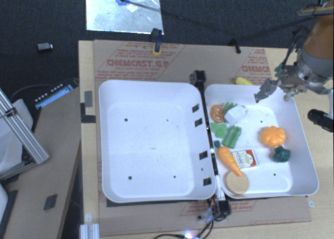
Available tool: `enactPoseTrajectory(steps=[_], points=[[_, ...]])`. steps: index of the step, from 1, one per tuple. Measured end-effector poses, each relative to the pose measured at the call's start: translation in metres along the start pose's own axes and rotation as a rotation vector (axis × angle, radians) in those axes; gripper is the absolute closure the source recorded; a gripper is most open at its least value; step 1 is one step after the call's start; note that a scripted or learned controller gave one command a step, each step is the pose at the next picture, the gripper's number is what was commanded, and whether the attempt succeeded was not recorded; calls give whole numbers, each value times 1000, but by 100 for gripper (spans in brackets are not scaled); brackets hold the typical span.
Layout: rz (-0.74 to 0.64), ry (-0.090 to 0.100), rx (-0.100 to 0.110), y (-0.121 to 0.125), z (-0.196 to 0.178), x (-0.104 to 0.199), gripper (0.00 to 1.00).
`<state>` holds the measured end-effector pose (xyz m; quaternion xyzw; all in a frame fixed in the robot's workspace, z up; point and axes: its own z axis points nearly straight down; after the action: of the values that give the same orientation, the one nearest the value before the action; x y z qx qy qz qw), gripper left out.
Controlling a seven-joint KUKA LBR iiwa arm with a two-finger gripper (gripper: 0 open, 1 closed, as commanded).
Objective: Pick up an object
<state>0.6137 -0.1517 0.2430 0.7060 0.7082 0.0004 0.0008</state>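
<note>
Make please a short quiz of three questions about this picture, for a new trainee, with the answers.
1. True or false: the two-finger gripper hangs above the shallow white left bin.
2. Which thing lies nearest the round orange toy pumpkin? A) the dark green toy broccoli B) the round tan disc C) the orange toy carrot
3. Fill in: the small red and white box lies in the ___ bin.

Key: 1 false, it hangs above the shallow white right bin; 2 A; 3 right.

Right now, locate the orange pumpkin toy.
The pumpkin toy lies in the right bin, toward its right side, just above the dark green toy.
</note>
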Motion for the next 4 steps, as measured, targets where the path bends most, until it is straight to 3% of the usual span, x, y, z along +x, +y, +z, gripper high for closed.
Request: enactPoseTrajectory(steps=[1,2,3,4], points=[[-5,4,8,19,117,42,0],[3,2,10,-45,162,40,0],[-3,0,3,16,157,61,0],[0,0,3,15,147,59,100]])
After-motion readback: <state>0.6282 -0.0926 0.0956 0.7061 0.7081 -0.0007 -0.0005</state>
